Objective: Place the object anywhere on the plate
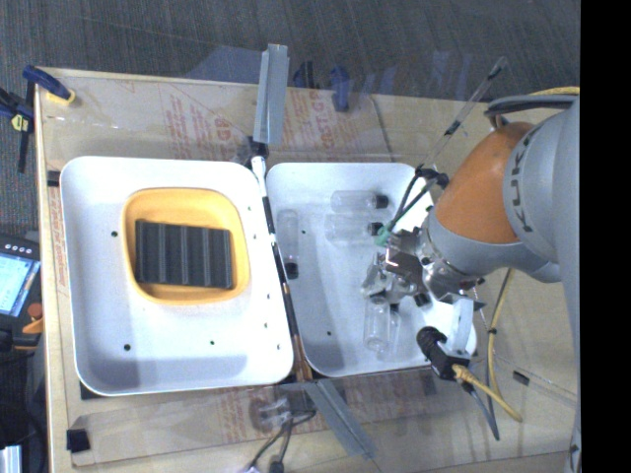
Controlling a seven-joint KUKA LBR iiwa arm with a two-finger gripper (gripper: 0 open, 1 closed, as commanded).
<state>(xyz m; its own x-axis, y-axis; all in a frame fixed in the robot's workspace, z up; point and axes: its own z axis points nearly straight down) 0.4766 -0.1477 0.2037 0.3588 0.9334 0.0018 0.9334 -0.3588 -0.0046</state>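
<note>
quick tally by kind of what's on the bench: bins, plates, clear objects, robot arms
white bins: 2, left and right
yellow plates with dark ridged centre: 1, in the left bin
clear objects: at least 3 in the right bin, faint and hard to separate, e.g.
robot arms: 1, its pincer over the right bin
total: about 7

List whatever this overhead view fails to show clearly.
- Claw, camera view: its tips merge with glare and clear plastic, so their state is unreadable.
- Transparent plastic bottles in the right white bin: outlines faint, number uncertain.
- Yellow-rimmed plate with dark ribbed centre: centre material too blurred to tell.
</note>
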